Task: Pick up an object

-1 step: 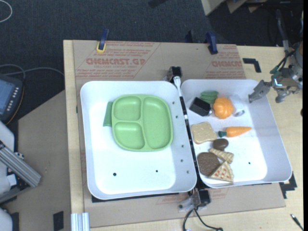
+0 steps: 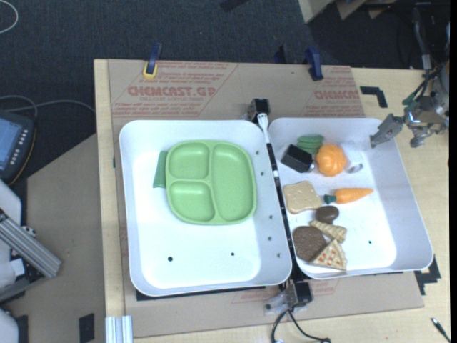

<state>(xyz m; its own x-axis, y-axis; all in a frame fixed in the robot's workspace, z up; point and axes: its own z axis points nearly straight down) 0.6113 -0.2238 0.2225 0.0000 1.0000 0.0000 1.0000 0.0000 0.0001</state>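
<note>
Claw, fingers spread with nothing between them, hovers over the far right corner of the right bin, above bare floor. I judge that it is poised to descend and that no object has been chosen yet.

All pickable things lie to its left and nearer the camera, crowded against the bin's left wall, so the side under the claw holds nothing to grasp.

Nearest the claw: one small pale item, too small to identify. Just beyond it is one orange, which touches one black block; one dark green piece sits at their far side.

Below these and further from the claw: one carrot, lying flat and apart from its neighbours, probably the easiest pick. Beside it is one bread slice.

Further again, a tight cluster: one brown oval, one waffle piece, one dark round cookie and one pizza slice. They touch or overlap, so the fingers may foul a neighbour.

Total in the right bin: ten objects.

Farthest from the claw, well apart to its left: the left bin, with one green plate of three compartments lying flat at its middle
</note>
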